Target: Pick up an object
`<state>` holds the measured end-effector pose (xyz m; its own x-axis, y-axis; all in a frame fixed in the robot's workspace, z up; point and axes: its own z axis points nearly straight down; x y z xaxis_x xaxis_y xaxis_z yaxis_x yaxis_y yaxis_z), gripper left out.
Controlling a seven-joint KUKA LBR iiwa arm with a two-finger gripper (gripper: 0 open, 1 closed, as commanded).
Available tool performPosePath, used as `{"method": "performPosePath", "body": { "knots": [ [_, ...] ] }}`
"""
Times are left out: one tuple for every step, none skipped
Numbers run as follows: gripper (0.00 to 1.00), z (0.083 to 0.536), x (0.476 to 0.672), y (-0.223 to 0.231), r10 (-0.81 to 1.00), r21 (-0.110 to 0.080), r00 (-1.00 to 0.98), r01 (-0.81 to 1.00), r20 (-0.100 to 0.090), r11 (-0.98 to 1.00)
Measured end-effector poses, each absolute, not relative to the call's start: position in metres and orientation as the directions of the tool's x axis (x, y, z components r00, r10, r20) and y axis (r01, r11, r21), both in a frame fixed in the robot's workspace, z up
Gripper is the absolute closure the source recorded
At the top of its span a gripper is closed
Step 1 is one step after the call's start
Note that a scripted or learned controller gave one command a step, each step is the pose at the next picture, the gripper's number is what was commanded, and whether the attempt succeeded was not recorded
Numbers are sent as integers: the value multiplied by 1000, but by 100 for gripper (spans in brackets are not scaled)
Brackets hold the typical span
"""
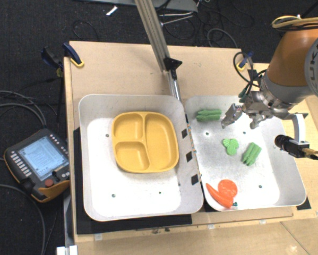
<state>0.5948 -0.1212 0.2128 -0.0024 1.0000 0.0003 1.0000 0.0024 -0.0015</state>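
**Q:** Gripper position and state?

**A:** Gripper [242, 119] located right of frame centre, above the upper part of the right bin [289, 177]. Two dark fingers [230, 116] spread apart, pointing down toward the bin floor. Nothing seen between them. Grey arm with orange band [294, 49] entering from the upper right corner.

**Q:** Contents of the right bin?

**A:** Four items, all loose on the white floor.
- Green ridged piece [208, 115]: upper left of the bin, lying roughly horizontal, just left of the fingers, apparently not touching them.
- Small green clump [231, 146]: near bin centre, below the gripper.
- Second green ridged piece [251, 153]: just right of the clump, tilted.
- Orange and red toy food [223, 192]: lower left of the bin, near the front rim, well apart from the gripper.

**Q:** Contents of the left bin?

**A:** One yellow divided tray [146, 142], three compartments, resting near the centre of the left bin [95, 195].

**Q:** Surroundings?

**A:** Tan bench [116, 62] under both bins. Metal pole [153, 25] slanting down from top centre to the gap between the bins. Handheld control pendant [39, 163] with lit screen on the dark floor at far left. Black cables across the floor at top.
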Motion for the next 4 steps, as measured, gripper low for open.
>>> {"method": "performPosePath", "body": {
  "knots": [
    [0, 213, 595, -121, 1000, 0, -1, 1000, 0, 1],
    [0, 151, 591, -114, 1000, -7, -1, 1000, 1, 1],
    [0, 101, 592, -114, 1000, 2, 0, 1000, -2, 0],
    [100, 114, 594, -114, 1000, 8, 0, 1000, -2, 0]
  ]
}}
